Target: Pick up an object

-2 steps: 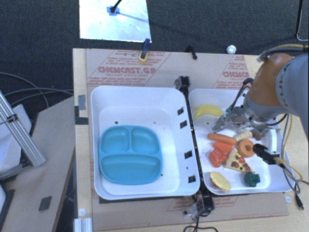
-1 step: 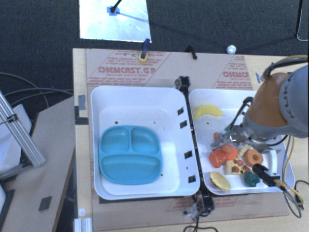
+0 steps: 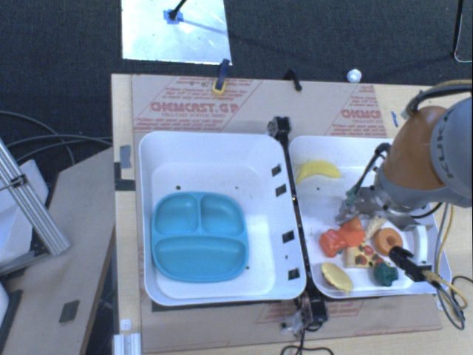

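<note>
The left bin [image 3: 214,148] held a blue divided plate [image 3: 199,237], lying flat toward its near left side; a black divider [image 3: 290,198] ran between that bin and the right bin [image 3: 336,145]. In the right bin a yellow banana [image 3: 318,171] lay alone near the far left corner, well apart from the rest; a cluster crowded the near side: an orange toy [image 3: 341,240], a yellow lemon-like piece [image 3: 336,276], a pizza slice [image 3: 362,256], a donut [image 3: 387,239] and a small green piece [image 3: 384,274], several of them touching. The hand [image 3: 353,207] hung low over the middle of that bin, just above the orange toy; whether its fingers stood apart or together could not be told from this view, and nothing showed between them. The arm [image 3: 425,154] reached in from the right, its orange band above the wrist.

The orange toy, nearest the hand, looked like light, stiff moulded plastic, likely smooth and a little slippery; its narrower middle seemed the best place to take hold, though the pizza slice beside it might get nudged. The banana would offer a freer grasp across its middle.
</note>
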`<action>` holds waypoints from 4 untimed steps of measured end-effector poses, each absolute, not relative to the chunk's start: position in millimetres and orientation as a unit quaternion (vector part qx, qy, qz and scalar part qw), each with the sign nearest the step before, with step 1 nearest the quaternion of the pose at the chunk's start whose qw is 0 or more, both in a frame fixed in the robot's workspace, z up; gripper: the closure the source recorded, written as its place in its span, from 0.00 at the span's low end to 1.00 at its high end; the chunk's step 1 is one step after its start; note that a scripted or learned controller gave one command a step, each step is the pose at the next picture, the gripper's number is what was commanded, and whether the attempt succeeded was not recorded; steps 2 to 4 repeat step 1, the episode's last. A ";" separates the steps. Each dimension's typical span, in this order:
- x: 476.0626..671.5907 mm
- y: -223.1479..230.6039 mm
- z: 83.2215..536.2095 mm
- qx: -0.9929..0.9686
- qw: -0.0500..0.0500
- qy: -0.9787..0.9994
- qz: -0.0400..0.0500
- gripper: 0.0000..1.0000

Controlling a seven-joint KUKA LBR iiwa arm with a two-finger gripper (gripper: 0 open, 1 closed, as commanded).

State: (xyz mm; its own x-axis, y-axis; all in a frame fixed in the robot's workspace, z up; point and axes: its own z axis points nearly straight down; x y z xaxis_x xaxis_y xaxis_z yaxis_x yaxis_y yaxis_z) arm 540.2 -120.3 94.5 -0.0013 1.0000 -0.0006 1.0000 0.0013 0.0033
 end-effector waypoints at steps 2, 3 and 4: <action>574.8 -37.2 186.2 0.705 0.001 0.709 0.001 1.00; 574.8 -37.2 186.2 0.705 0.001 0.709 0.001 1.00; 574.8 -37.2 186.2 0.705 0.001 0.709 0.001 1.00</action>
